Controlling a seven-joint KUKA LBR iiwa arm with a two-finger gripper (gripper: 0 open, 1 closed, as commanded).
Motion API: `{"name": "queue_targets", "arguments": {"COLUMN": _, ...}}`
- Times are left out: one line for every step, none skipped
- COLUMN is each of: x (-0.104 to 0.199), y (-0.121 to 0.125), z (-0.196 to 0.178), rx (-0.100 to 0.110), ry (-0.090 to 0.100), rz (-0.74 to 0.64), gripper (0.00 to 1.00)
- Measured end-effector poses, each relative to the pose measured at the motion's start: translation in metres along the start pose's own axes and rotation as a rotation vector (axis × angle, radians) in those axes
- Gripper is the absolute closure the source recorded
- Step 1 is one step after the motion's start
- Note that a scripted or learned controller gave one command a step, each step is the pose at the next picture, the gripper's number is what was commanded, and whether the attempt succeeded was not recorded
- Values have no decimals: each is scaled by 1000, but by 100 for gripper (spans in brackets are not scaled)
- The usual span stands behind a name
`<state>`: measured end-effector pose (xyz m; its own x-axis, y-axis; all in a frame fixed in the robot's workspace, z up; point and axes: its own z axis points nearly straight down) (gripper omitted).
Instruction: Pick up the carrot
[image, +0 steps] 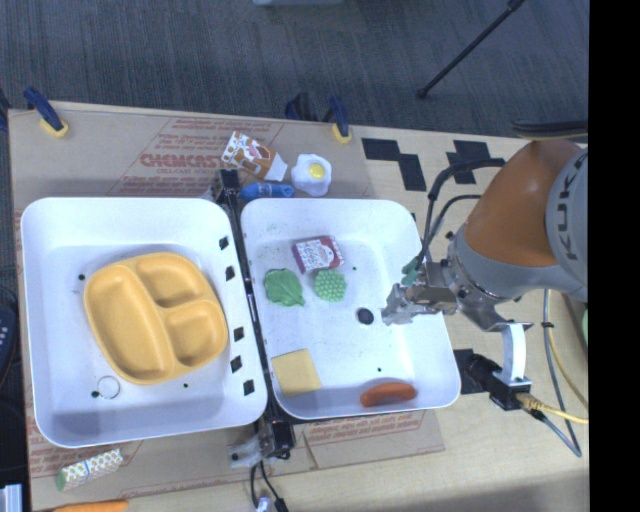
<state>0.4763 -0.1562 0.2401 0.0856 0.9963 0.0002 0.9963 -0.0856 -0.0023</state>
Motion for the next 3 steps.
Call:
{"name": "queue_targets", "arguments": {"x": 115, "y": -10, "z": 42, "rx": 2, "ry": 1, "rz": -139, "gripper": 100}}
{"name": "queue_targets", "arguments": {"x": 26, "y": -2, "z": -28, "rx": -1, "ry": -1, "rz": -45, "gripper": 100}}
{"name": "queue_targets", "arguments": {"x": -53, "y": 7, "z": -116, "rx": -3, "ry": -3, "rz": -392, "gripper": 100}}
